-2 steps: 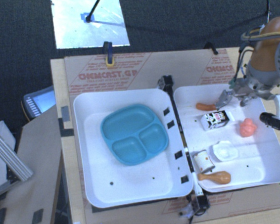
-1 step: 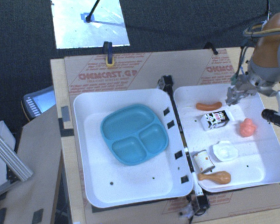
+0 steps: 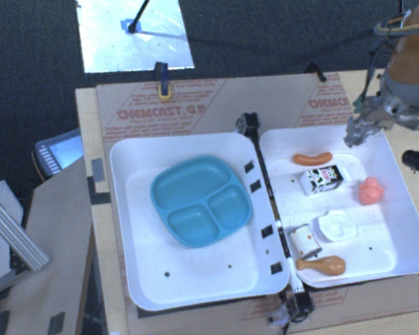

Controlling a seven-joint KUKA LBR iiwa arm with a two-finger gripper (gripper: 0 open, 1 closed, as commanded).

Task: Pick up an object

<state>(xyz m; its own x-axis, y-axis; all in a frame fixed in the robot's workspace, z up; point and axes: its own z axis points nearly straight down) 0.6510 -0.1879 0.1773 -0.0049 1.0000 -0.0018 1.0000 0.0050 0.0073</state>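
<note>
The right bin point(image 3: 404, 250) holds an orange sausage point(image 3: 313, 158), a small black-and-white carton point(image 3: 322, 179), a pink lump point(image 3: 370, 191), a white cup-like piece point(image 3: 335, 226) and a tan drumstick point(image 3: 322, 266). My gripper point(image 3: 356, 134) hangs over the bin's far right corner, above and to the right of the sausage. Nothing shows between its fingers.
The left bin point(image 3: 147, 281) carries a blue divided plate point(image 3: 200, 200). A black hinge strip point(image 3: 267, 201) runs between the bins. A yellow clamp point(image 3: 164, 87) sits at the cardboard's far edge. A metal rail point(image 3: 7, 229) stands at the left.
</note>
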